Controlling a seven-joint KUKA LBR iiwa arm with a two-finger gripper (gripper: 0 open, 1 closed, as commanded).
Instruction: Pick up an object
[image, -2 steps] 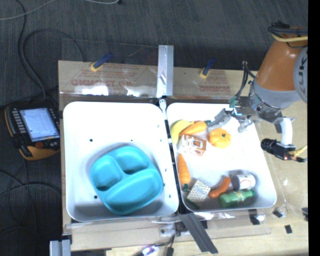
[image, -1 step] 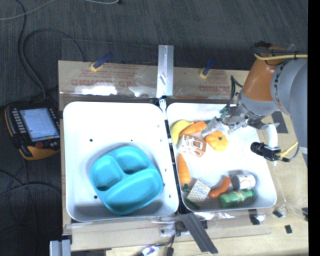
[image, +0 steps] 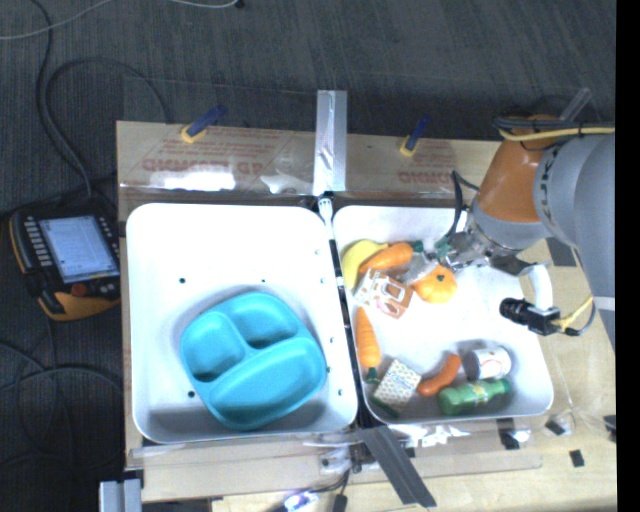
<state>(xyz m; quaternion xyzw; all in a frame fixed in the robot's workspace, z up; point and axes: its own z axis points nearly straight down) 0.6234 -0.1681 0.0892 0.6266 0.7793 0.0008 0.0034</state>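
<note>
My gripper (image: 449, 252) hangs low over the upper middle of the right bin (image: 530, 345), reaching in from the right under the orange wrist band. Right below it lies a round orange fruit (image: 437, 286), very close to or touching the gripper tip. Just left of that sit an orange carrot-like piece (image: 388, 259), a yellow banana (image: 354, 259) and a white-and-red toy (image: 384, 294). I see nothing lifted off the bin floor.
Lower in the right bin lie a carrot (image: 368, 341), a patterned box (image: 397, 382), a small orange piece (image: 440, 375), a can (image: 487, 362) and a green bottle (image: 472, 398). A blue divided plate (image: 255, 356) fills much of the left bin (image: 160, 250). A teach pendant (image: 66, 252) rests off the bench at left.
</note>
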